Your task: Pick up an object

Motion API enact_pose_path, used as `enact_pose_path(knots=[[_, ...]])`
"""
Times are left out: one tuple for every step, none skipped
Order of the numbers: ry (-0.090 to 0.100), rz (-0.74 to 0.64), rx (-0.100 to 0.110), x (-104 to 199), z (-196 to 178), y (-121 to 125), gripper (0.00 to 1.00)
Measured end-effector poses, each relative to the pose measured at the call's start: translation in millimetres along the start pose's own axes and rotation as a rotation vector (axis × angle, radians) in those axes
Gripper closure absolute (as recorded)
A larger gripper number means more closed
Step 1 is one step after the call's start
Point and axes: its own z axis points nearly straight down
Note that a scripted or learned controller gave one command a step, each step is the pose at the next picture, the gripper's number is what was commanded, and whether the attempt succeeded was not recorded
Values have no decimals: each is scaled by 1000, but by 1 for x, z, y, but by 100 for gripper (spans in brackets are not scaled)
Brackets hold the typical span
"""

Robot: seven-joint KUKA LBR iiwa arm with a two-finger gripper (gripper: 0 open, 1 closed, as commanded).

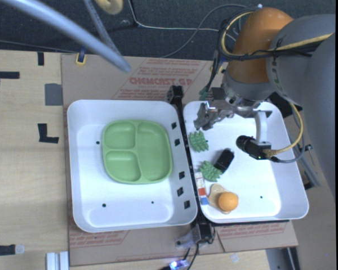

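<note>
Nearest us in the right bin (281, 204), we see an orange ball (228, 201) resting against a pale round piece (216, 191), with a small striped item (200, 185) just beside them at the divider. Behind these sit a green leafy toy (210, 170) and a black block (223, 160), close together. Farther back, a second green leafy toy (199, 141) lies just below the gripper (205, 118), which hangs over the bin's far left corner; whether anything is in its grasp we cannot tell. The left bin (84, 196) carries a green divided plate (137, 151).
</note>
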Motion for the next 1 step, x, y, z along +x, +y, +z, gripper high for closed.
enact_pose_path(knots=[[2, -2, -1, 50, -7, -2, 100]])
